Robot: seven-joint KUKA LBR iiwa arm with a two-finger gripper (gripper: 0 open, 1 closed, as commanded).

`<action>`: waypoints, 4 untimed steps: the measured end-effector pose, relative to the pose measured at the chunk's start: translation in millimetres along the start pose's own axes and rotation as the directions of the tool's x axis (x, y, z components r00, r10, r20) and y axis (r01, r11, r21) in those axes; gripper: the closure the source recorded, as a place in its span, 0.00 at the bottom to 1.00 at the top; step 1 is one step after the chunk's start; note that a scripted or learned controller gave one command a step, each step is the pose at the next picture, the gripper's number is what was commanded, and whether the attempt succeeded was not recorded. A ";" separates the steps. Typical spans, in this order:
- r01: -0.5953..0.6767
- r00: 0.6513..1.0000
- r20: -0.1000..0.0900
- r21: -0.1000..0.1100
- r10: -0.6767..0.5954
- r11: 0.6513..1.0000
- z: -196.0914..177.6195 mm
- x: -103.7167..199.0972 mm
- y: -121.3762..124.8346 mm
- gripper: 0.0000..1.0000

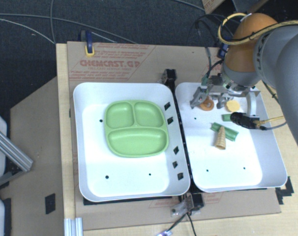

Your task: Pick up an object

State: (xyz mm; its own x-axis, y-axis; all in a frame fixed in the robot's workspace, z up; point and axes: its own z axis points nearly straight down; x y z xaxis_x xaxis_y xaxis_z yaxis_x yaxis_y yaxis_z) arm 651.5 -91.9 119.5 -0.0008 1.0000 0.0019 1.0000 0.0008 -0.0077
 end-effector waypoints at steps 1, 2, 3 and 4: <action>-0.001 1.000 0.001 -0.002 0.001 1.000 36.8 0.8 -0.3 0.00; -0.001 1.000 0.001 -0.008 0.001 1.000 22.5 0.9 1.4 1.00; -0.001 1.000 0.002 -0.014 0.001 1.000 -42.6 -0.9 3.5 1.00; -0.001 1.000 0.002 -0.013 0.001 1.000 -87.2 -4.9 4.9 1.00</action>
State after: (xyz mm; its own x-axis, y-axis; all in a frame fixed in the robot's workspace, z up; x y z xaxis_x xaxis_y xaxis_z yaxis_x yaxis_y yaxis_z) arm 657.1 -97.0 206.7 -0.0001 1.0000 -0.0004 1.0000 0.0001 0.0048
